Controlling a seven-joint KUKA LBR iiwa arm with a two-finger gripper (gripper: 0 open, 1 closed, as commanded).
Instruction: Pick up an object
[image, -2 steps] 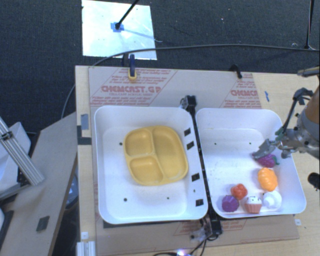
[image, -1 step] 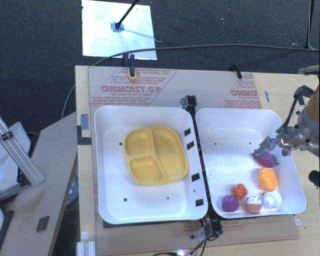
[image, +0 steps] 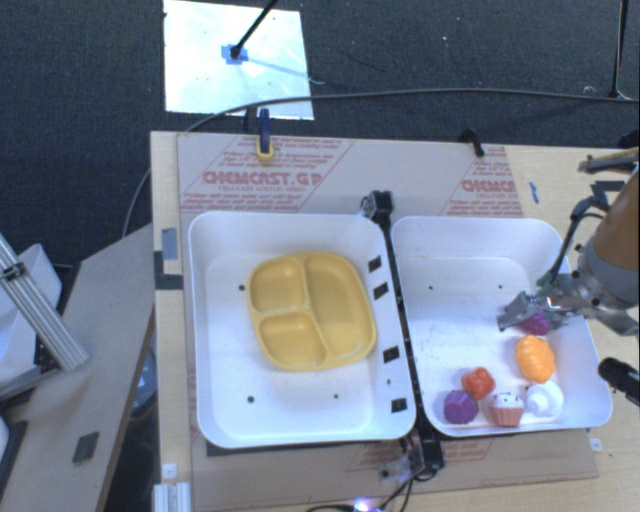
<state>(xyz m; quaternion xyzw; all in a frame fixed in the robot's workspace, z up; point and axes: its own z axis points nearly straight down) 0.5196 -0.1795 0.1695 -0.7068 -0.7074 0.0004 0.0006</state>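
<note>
Five small plastic toy foods in the right shallow white bin (image: 480, 240), clustered at its near right corner: orange oval fruit (image: 535, 358), red-orange tomato-like piece (image: 478, 381), purple round piece (image: 460, 406), pink-and-white cupcake (image: 507, 408), white rounded piece (image: 545, 399). Sixth small purple piece (image: 538, 322) just far of the orange fruit, under the grey end effector (image: 528, 312), touching or nearly so. Grip state: cannot tell. Likely light, hard, smooth, prone to slipping; best pinched across the widest middle. Yellow compartment tray (image: 310, 310) in the left bin (image: 215, 300)
</note>
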